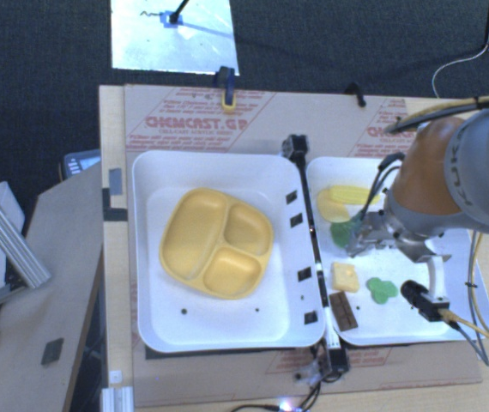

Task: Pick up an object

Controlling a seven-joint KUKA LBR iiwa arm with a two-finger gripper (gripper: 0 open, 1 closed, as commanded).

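Here the arm (pixel 459 178) reaches in from the right, bent over the right bin (pixel 463 329), its orange band above the wrist. The hand (pixel 360 239) sits low at the bin's left side, over a green piece (pixel 341 233) that lies just beside it; whether the hand is released or clenched I cannot tell, and nothing can be seen gripped in it. Near the back of that bin lies a yellow corn-like piece (pixel 341 199), just behind the green one. In front of the hand lies a small yellow block (pixel 345 276), and right of that a second green piece (pixel 383 291). A brown bar (pixel 342 311) lies by the bin's front left corner, near the divider. The left bin (pixel 154 316) holds a yellow tray (pixel 217 242) with three compartments, lying at a tilt near the middle. Both bins rest on a board (pixel 202 123) with red print on the tabletop
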